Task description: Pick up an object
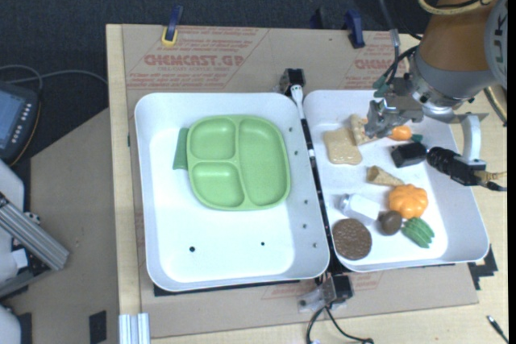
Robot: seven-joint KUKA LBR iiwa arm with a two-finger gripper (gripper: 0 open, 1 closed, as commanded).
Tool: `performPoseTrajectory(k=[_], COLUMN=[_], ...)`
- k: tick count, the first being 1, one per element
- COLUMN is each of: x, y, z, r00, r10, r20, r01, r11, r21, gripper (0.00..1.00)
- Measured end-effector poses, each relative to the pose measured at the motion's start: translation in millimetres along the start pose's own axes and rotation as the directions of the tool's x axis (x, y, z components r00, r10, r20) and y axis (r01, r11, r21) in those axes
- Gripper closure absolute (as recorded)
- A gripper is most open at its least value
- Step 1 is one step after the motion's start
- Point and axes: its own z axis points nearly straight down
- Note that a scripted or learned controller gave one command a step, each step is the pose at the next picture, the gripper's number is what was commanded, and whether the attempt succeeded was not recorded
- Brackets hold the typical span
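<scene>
I'm seeing the gripper hanging low in the right bin, partly covering a small orange piece; finger state, I cannot tell.

I read red "CHEMCAST GP" print on the brown board beyond the left bin; right-side repeat too partial.

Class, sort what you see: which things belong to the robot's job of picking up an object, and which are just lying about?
Part of the job:
gripper
right bin
slice of bread
small pumpkin
brown cookie
green vegetable

Just lying about:
left bin
green divided plate
yellow clamp
blue clamp
</scene>
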Motion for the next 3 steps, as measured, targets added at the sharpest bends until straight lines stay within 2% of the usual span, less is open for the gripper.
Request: performPoseTrajectory(k=[2,3], x=[24.4,26.2], y=[-83.6,-88.3], z=[-4.4,-5.6], r00=[1.000,1.000], r10=[0.002,0.002], r20=[0.000,0.000], r01=[-0.002,-0.002], r11=[1.000,1.000], r21=[0.000,-0.002], gripper=[1.00,1.00])
